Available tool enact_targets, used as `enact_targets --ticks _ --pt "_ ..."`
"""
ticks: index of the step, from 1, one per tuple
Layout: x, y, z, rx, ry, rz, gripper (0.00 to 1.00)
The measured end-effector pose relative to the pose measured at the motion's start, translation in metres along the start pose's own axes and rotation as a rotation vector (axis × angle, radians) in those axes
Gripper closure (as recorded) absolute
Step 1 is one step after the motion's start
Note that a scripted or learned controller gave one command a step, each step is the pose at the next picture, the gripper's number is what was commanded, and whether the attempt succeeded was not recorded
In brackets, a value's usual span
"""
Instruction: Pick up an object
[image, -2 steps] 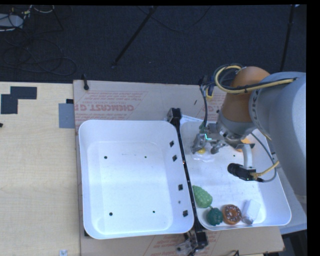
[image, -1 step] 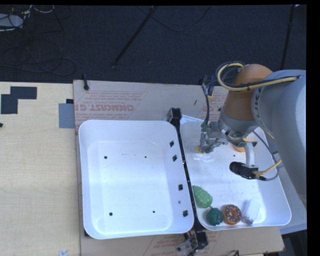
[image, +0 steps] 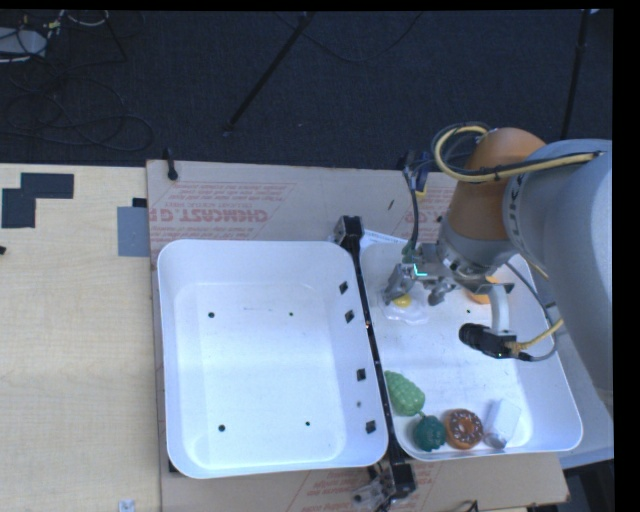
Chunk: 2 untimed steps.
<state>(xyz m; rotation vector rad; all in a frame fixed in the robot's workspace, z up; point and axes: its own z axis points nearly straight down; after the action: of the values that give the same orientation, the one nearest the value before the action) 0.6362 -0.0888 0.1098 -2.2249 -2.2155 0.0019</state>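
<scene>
Yellow shows between the parted fingers of the metal two-finger gripper (image: 415, 287), low in the right white plastic bin (image: 545, 400); whether they clamp this small yellow object (image: 401, 298) I cannot tell. A light green lumpy piece (image: 404, 392), a dark teal ball (image: 430, 433) and a brown sprinkled doughnut (image: 463, 428) lie near the front wall.

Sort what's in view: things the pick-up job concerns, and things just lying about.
Belongs to the job:
gripper, low in the right bin
small yellow object at the fingertips
green object
dark teal object
brown doughnut-like object
white object

Lying about:
left bin
cardboard sheet
</scene>
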Motion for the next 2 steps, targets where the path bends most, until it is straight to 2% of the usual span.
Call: enact_targets --ticks 1,2 --pt "-0.0015 -0.0002 -0.0101 0.001 0.001 0.002 1.0" --pt "-0.0015 -0.0002 -0.0101 0.001 0.001 0.002 0.0"
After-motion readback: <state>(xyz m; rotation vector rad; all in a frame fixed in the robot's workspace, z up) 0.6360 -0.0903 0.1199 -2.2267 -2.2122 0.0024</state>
